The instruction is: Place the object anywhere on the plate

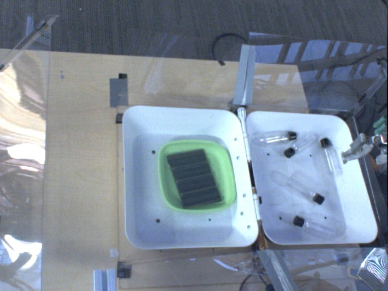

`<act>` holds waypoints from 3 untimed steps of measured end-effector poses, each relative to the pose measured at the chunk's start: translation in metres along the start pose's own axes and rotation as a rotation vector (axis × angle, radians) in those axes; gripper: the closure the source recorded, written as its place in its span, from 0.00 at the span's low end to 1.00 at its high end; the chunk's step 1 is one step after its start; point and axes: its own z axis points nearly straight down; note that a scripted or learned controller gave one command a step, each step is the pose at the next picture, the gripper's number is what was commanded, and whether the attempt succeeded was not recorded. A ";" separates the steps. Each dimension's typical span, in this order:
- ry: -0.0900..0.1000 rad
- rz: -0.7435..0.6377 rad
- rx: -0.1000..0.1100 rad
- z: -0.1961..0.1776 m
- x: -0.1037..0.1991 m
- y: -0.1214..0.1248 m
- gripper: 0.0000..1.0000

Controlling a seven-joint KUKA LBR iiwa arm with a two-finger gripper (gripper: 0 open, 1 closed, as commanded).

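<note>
I see clear vials point(276, 139) scattered in the right bin point(357, 223), ready for picking; the green plate point(165, 162) waits in the left bin point(136, 162), bearing a dark ridged block point(193, 178); the gripper point(362, 145) sits at the right bin's edge.

one fixed camera looks down at a slant on the surface point(79, 180), from high, both bins toward 4 o'clock.

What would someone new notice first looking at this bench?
First, the bright green plate in the left bin, with a dark ribbed block lying on it. Next, the clear tubes with black caps scattered across the right bin. A bit of metal pokes in at that bin's right edge.
</note>
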 end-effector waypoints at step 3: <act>0.000 0.121 -0.002 -0.101 -0.002 0.001 0.00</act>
